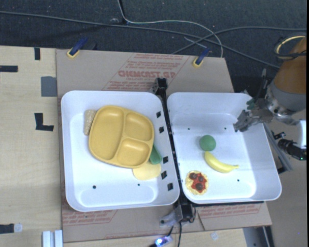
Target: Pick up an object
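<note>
1. The grey arm (291, 86) reaches in from the right, and its pincer (243, 122) hangs over the right-hand rim of the right bin (262, 189), near the bin's upper right corner.
2. The pincer is small and dark against the white wall; I cannot tell how far it is open, and nothing can be seen in its grasp.
3. Three things that could be picked up lie on the floor of the right bin: a green ball (207, 142) near the middle, a yellow banana (219, 164) just below and to the right of it, and a small round pizza slice toy (197, 182) with red dots near the lower left corner.
4. The ball and the banana are close together, well apart from the pincer.
5. The left bin (74, 189) holds a yellow divided tray (121, 136), tilted, lying over other items.
6. A tan piece (88, 121) shows at the tray's left edge, a green piece (155, 157) at its lower right, and a pale yellow piece (147, 172) just below that.
7. Both bins sit side by side on a cardboard sheet (144, 71) on the counter (20, 138).
</note>
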Robot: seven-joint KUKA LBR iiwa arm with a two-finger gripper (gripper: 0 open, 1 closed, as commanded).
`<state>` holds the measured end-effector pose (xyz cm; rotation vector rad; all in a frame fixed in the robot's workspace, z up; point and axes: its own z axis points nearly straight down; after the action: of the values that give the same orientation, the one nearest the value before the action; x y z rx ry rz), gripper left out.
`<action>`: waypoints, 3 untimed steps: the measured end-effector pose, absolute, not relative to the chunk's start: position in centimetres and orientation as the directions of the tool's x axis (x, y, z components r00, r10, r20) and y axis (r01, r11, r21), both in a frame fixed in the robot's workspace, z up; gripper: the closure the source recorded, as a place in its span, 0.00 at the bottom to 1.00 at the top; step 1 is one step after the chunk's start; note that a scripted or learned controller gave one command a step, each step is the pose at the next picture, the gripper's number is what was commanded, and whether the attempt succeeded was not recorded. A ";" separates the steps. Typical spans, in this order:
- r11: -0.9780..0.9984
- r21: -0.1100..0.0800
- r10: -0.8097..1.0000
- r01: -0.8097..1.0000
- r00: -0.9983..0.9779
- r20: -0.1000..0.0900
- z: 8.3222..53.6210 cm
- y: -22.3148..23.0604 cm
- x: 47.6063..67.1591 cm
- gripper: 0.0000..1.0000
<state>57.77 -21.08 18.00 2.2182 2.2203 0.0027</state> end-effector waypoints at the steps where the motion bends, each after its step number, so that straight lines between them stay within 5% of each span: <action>1: 0.002 0.003 1.000 1.000 -0.002 -0.001 21.6 -21.0 57.9 1.00; 3: 0.005 -0.003 1.000 1.000 -0.005 0.001 21.6 -9.0 57.1 1.00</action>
<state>57.08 -9.00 21.64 2.2170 2.2292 -0.0024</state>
